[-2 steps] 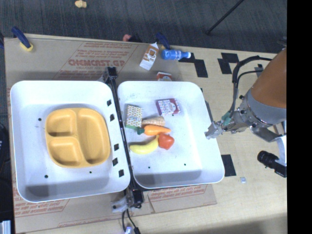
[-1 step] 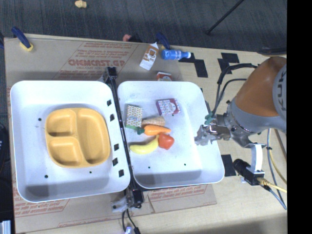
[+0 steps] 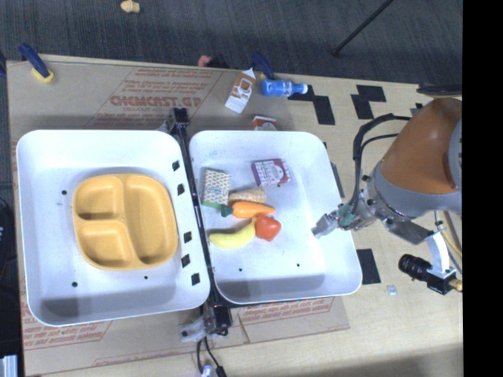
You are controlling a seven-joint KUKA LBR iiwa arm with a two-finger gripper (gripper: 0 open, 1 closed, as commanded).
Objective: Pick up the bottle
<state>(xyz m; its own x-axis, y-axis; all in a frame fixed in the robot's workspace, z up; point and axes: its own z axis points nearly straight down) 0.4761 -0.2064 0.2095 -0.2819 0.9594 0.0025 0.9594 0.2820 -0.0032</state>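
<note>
- The bench (image 3: 71, 344) is carrying two shallow white bins side by side, with printed cardboard showing beneath them.
- The left bin (image 3: 39, 234) is holding a yellow divided tray (image 3: 126, 220), which is lying flat near its middle.
- The right bin (image 3: 306, 250) is holding a cluster of small things toward its left half.
- The arm (image 3: 420, 163) is reaching in from the right, its orange band sitting high over the bench and its grey wrist angling down and leftward toward the right bin's right rim.
- The gripper (image 3: 326, 225) is hanging at that rim, just inside the bin's right edge and well apart from the cluster (whether the claw is open or closed cannot be told from this angle; nothing is seen in it).
- A banana (image 3: 233, 237) is lying at the front of the cluster, with a red fruit (image 3: 269, 228) touching its right end.
- A carrot (image 3: 253, 209) is lying just behind them, beside a patterned packet (image 3: 216, 186).
- A purple carton (image 3: 270, 172) is sitting farther back in the right bin.
- The bottle (image 3: 279, 89), blue, is lying on its side on the bench behind the right bin, outside both bins and far from the gripper.
- A small white carton (image 3: 241, 91) is lying just left of the bottle.
</note>
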